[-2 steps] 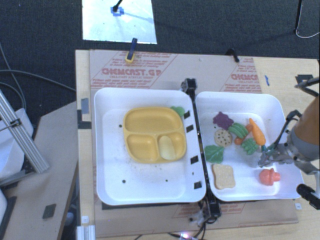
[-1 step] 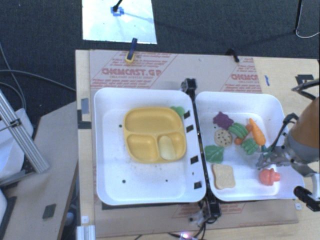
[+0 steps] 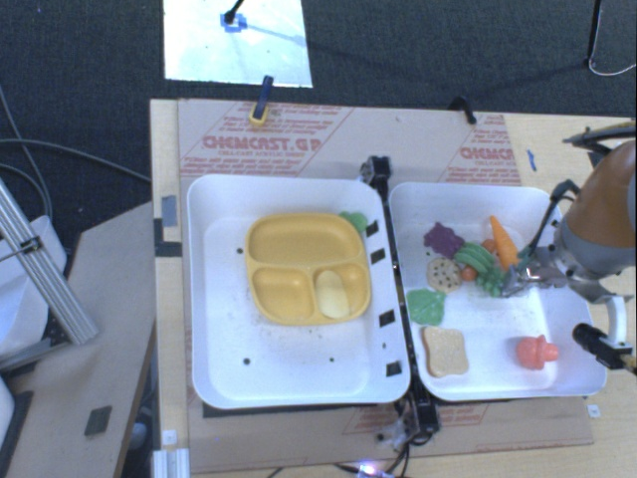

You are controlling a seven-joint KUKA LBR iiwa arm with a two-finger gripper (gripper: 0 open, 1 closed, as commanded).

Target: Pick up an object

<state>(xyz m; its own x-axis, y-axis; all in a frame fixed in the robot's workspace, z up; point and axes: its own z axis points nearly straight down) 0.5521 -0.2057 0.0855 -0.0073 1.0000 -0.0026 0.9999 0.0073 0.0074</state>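
Note:
The right bin [image 3: 478, 203] holds several toy foods: purple grapes [image 3: 443, 238], an orange carrot [image 3: 503, 242], a dark green vegetable [image 3: 479, 260], a speckled cookie [image 3: 444, 273], a light green leaf [image 3: 426, 307], a bread slice [image 3: 445, 352] and a red-orange piece [image 3: 535, 352]. My gripper [image 3: 516, 283] is low in this bin, right beside the green vegetable's near end and just below the carrot. Its tips are too small and blurred to tell whether anything is between them.
The left bin [image 3: 204, 297] carries a yellow divided tray [image 3: 299, 239] with a pale yellow piece [image 3: 331, 294] in its right compartment and a green item [image 3: 354, 221] at its far corner. Black clips line the divider [image 3: 390, 267] between the bins. The arm [image 3: 602, 222] overhangs the right bin's right side.

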